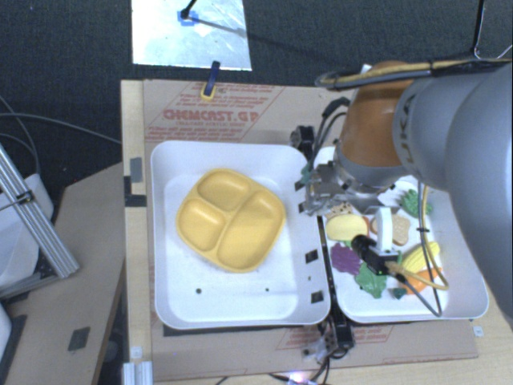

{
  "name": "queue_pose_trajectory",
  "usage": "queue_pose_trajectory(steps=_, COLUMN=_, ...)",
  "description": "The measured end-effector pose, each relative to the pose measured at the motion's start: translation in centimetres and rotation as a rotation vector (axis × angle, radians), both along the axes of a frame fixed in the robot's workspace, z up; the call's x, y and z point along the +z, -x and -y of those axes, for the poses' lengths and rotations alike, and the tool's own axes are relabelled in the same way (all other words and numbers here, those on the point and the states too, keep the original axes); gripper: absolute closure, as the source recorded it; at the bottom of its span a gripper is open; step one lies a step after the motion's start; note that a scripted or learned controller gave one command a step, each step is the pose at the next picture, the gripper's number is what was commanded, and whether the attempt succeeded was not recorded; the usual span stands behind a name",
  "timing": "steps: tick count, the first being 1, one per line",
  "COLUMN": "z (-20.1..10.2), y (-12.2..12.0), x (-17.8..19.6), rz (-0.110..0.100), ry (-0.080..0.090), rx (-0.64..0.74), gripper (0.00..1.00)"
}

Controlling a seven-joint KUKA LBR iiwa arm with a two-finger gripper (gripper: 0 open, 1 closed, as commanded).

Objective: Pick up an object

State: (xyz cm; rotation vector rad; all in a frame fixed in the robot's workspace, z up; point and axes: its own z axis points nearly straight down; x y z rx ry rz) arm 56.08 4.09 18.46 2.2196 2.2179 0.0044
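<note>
Hovering over the left end of the right shallow white bin (449, 307), the two-finger gripper (327, 203) sits just above a yellow oval plastic toy food (346, 228), with a purple toy grape cluster (345, 257) near it. Whether the gripper is apart or together cannot be told. A yellow divided plastic plate (231, 219) lies in the left shallow white bin (232, 311).

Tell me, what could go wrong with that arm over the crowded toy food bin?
The yellow piece, purple piece and green piece lie crowded together in the right bin, so a grab might catch two or slip off one. The arm also hides part of that bin from the camera, so a miss could go unnoticed.
</note>
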Motion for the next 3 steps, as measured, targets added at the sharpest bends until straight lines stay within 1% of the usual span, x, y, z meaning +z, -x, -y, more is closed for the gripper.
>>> queue_pose_trajectory(steps=1, z=-6.7, y=3.4, x=-0.1, rz=-0.007, ry=-0.004, rx=0.011, gripper=1.00)
queue_pose_trajectory(steps=2, z=-7.3, y=2.5, x=16.6, rz=0.013, ry=-0.005, rx=0.008, gripper=1.00)
queue_pose_trajectory(steps=3, z=-7.2, y=2.6, x=16.8, rz=0.000, ry=-0.001, rx=0.012, gripper=1.00)
